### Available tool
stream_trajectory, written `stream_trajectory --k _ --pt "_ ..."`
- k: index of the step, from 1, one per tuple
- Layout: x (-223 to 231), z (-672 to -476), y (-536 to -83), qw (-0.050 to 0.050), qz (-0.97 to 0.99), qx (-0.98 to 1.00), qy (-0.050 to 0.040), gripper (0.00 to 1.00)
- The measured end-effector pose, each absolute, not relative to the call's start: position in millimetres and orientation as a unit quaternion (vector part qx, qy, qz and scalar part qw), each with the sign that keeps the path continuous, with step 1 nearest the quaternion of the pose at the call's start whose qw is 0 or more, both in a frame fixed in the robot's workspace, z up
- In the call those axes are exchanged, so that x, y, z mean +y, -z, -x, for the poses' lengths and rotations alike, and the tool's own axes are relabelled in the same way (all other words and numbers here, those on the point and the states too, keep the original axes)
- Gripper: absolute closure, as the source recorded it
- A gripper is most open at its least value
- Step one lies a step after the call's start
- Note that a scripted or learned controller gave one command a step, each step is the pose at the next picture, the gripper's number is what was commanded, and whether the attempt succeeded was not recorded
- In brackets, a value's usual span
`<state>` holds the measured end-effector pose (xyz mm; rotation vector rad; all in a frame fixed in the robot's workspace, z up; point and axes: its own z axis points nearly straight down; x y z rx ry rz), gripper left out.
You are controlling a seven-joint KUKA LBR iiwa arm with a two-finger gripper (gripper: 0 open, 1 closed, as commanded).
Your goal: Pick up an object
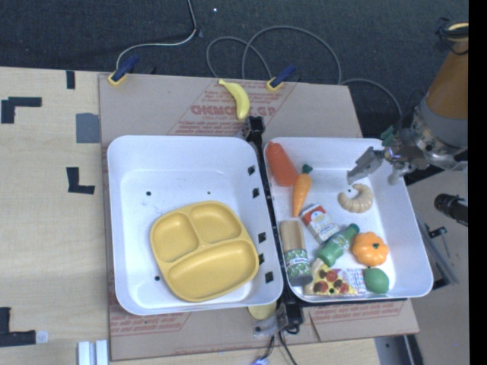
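Left bin (125,204) holds a yellow divided tray (204,249), lying flat toward the near side, nothing on it. Both bins sit on a cardboard sheet (152,101) on the counter (38,226); a banana (237,97) lies on the cardboard just beyond the bins, near the black divider clip between them. Two blue-and-yellow clamps (122,71) pin the cardboard's far edge. Right bin (415,226) is crowded: a red-orange pepper-like piece (280,164) at the far left corner, a carrot (301,191) just beside it, tilted, green top pointing away. Below these a tan bread stick (291,236), a dark green packet (297,265), a small red-and-white carton (319,223), and a green bottle (336,244) lying slantwise. Along the near wall a pizza-print card (331,281), a green round fruit (376,280), and an orange pumpkin (370,249) touching or nearly touching the fruit. A pale croissant (358,198) lies alone in the middle right part. Gripper (377,166) hangs over the bin's far right area, just beyond the croissant, apart from it; fingers spread, nothing between them. Grey arm with orange band (449,82) enters from the right
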<state>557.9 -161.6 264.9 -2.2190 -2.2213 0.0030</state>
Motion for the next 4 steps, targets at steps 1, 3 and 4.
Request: stream_trajectory --k 1,3,4 --pt "-110.4 -606.8 -165.5 0.005 0.705 -0.709 -0.0022 0.00" --pt "-97.3 -619.8 -94.7 -0.002 0.707 -0.707 -0.0004 1.00" --pt "-39.0 -571.2 -188.6 0.000 0.705 -0.709 0.0020 1.00"
